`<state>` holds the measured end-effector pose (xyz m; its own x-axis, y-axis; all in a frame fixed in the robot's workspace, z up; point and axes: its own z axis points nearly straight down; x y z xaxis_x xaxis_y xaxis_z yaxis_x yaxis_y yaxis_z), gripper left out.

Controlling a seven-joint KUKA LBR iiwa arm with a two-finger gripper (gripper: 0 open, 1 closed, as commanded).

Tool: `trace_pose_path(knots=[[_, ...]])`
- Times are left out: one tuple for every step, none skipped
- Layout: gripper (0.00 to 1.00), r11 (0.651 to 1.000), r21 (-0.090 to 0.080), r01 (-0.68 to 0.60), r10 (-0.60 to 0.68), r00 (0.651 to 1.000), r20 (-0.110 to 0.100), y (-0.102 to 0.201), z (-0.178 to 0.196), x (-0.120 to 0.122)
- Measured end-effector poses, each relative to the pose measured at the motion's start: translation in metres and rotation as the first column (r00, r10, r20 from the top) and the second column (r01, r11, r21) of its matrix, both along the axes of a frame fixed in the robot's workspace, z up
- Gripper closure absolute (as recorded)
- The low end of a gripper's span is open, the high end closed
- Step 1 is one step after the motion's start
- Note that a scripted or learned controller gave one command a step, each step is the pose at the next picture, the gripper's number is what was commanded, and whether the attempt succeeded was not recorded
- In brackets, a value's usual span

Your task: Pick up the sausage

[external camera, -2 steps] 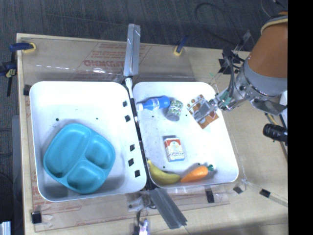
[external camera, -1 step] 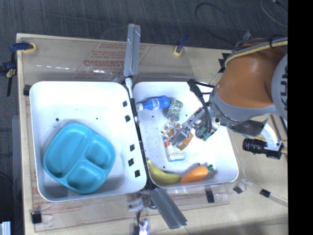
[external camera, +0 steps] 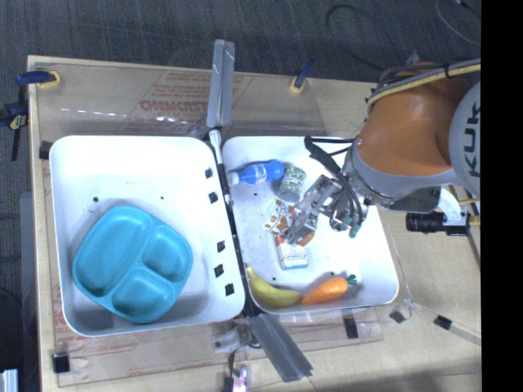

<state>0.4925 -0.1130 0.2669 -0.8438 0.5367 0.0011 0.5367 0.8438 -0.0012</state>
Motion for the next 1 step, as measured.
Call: trace_pose_path(knots=[[1.00,1.000,-0.001,-0.005,0.005,1.000,0.003,0.0385,0.0231,0.0378]])
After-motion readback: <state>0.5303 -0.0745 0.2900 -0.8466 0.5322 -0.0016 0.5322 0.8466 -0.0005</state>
